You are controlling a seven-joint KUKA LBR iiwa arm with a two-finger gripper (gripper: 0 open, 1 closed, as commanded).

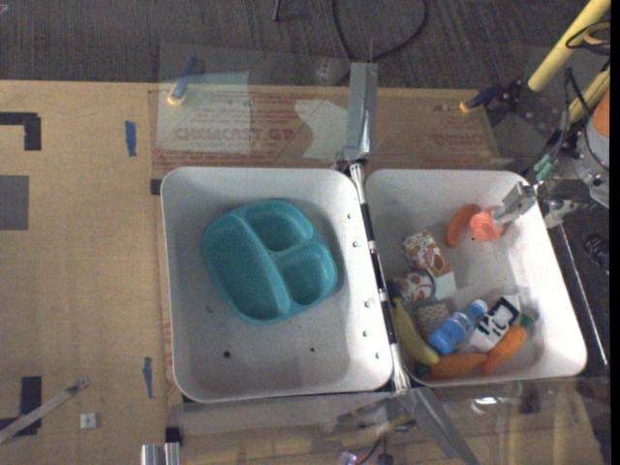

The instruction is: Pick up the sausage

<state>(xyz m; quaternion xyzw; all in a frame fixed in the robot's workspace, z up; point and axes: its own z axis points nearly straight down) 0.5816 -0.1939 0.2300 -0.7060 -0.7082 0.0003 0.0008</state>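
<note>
Sausage (pixel 469 225) long axis left-right, in claw (pixel 497 217).

One fixed camera above — slanting down on both white bins (pixel 184 289).

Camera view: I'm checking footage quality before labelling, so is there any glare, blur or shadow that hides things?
Camera view: soft overall, small toys in the right bin blur together; pale glare on the clear sheet behind the bins; soft shadow under the teal plate; gripper edges smeared.
</note>
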